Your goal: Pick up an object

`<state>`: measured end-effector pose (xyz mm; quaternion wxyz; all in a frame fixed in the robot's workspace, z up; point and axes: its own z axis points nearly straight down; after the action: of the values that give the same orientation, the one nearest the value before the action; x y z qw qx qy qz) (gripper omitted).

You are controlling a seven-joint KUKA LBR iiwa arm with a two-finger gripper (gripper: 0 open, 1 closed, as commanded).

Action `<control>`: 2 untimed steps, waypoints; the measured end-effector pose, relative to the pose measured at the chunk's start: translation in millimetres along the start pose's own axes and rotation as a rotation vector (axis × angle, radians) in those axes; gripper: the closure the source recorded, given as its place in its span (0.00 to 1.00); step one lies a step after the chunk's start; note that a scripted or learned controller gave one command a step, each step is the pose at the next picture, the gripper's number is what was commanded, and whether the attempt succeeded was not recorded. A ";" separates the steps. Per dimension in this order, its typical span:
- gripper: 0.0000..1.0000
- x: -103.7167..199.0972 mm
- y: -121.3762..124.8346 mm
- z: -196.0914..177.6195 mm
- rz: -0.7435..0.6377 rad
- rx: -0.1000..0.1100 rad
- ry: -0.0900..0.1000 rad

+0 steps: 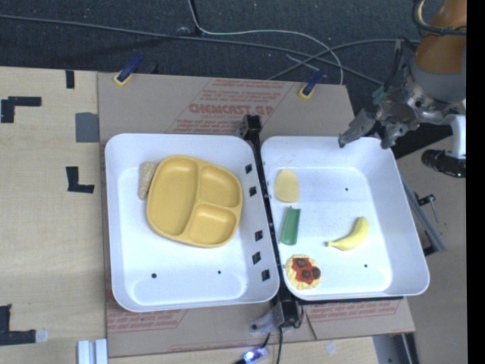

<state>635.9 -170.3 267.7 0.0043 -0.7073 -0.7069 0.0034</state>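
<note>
1. Hovering over the far right corner of the right-hand shallow white plastic bin (394, 203) is the grey two-finger gripper (367, 133) — nothing sits between its dark fingers; how wide they stand, cannot tell at this angle.
2. Candidate to pick: small yellow plastic toy banana (351, 235), lying loose on the bin floor, right of centre, well apart from the other items and near the right wall.
3. Handling, my read — light, stiff, hollow-looking toy; smooth skin, so likely a bit slippery. Curved body could roll or squirt out if pinched near a tip.
4. Best hold, judged: across the thick middle, fingers closing across the short width.
5. Long axis runs diagonally, from lower left to upper right in the camera view; the slim end points lower left, the fat end toward the right wall.
6. Others in the same bin, along its left wall: pale yellow rounded flat piece (286, 186), green upright-lying cylinder-like stick (290, 225) just below it with its long axis running near-to-far, and a small round toy pizza with red topping (304, 272) nearest the camera.
7. Left bin: yellow divided plastic plate (194, 201), tan spongy block (145, 180) tucked at its left edge.
8. Pick not yet begun; gripper is well apart from the banana.
</note>
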 end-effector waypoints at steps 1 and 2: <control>0.00 0.2 1.8 -5.4 -0.002 -0.010 -0.002; 0.00 5.8 10.6 49.4 -0.003 -0.005 -0.001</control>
<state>645.9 -164.4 218.2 0.0022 -0.7063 -0.7079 0.0023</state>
